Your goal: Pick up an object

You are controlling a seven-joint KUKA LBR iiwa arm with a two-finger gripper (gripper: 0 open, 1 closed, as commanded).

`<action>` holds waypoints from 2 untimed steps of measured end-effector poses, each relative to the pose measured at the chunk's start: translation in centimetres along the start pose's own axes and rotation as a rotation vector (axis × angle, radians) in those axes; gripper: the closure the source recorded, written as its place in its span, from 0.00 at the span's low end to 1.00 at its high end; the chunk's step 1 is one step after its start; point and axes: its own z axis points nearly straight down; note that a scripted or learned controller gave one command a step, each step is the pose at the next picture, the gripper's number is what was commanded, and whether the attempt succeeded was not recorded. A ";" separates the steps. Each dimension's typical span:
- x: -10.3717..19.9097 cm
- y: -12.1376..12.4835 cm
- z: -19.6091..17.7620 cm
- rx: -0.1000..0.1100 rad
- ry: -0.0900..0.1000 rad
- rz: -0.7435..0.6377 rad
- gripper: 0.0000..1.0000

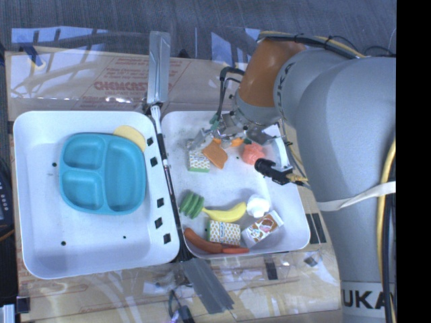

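Note:
My gripper [206, 138] is low in the back part of the right bin [295, 210], under the orange band of the arm. Just in front of it lie an orange wedge [216, 154] and a small white and green box [199, 161], both very close to the gripper's tip. A pink-red ball [252, 153] sits to the right of the wedge. Whether anything is held cannot be made out.
The front of the right bin holds a green piece [191, 204], a banana [227, 212], a white ball [257, 205], a small carton [262, 229], a checkered box [224, 232] and a red sausage [209, 243]. The left bin [40, 247] holds a blue divided tray [103, 172] and a yellow disc [133, 137].

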 end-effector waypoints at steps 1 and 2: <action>1.0 0.1 0.0 -0.003 -0.019 -0.005 0.00; 2.7 -1.8 0.0 -0.021 -0.020 -0.046 0.00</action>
